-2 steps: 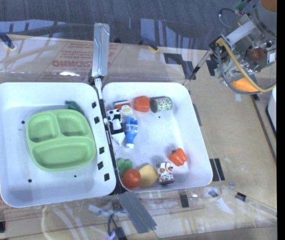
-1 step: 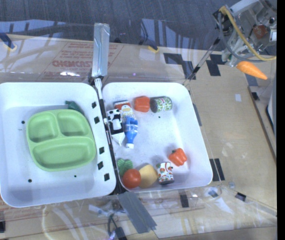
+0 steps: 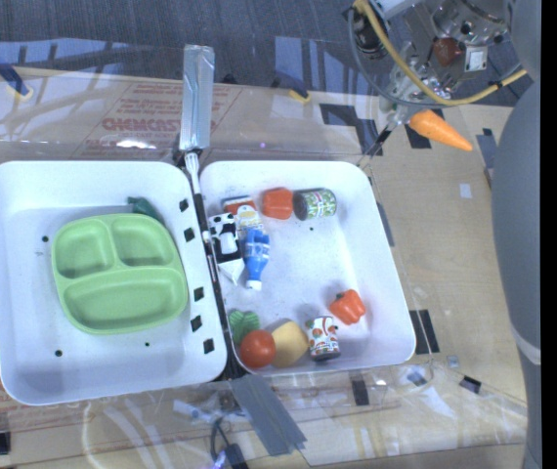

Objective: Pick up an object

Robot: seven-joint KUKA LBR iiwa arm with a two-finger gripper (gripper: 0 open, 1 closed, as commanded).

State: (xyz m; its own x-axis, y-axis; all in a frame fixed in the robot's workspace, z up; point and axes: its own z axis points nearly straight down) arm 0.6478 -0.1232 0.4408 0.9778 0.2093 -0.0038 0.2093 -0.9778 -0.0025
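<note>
Cardboard and clear plastic sheeting are covering the table (image 3: 454,262) under me, with 2 white bins lying side by side on it. I am holding my claw (image 3: 396,115) high at the far right corner, outside the bins, and an orange carrot (image 3: 441,131) is showing just beside it, toward my arm. I cannot tell whether my claw is gripping that carrot or merely hanging next to it, and I cannot tell whether it is open or closed.

Below and to the left of my claw, the right bin (image 3: 381,262) is holding the pickable clutter: a small can (image 3: 315,204) and an orange block (image 3: 278,203) nearest me, a blue bottle (image 3: 255,257) farther down, and a red tomato (image 3: 257,349), a yellow piece (image 3: 289,341), a small jar (image 3: 324,338) and an orange pepper (image 3: 349,307) farthest away. Well beyond those, the left bin (image 3: 15,262) is carrying a green divided plate (image 3: 117,272).

I am judging the risks this way: if the carrot is only lightly caught, it could be slipping free and falling onto the table outside the bin. If I am descending for another item, the crowded far cluster is inviting a pinch on 2 things at once, and the round can may be rolling away.
</note>
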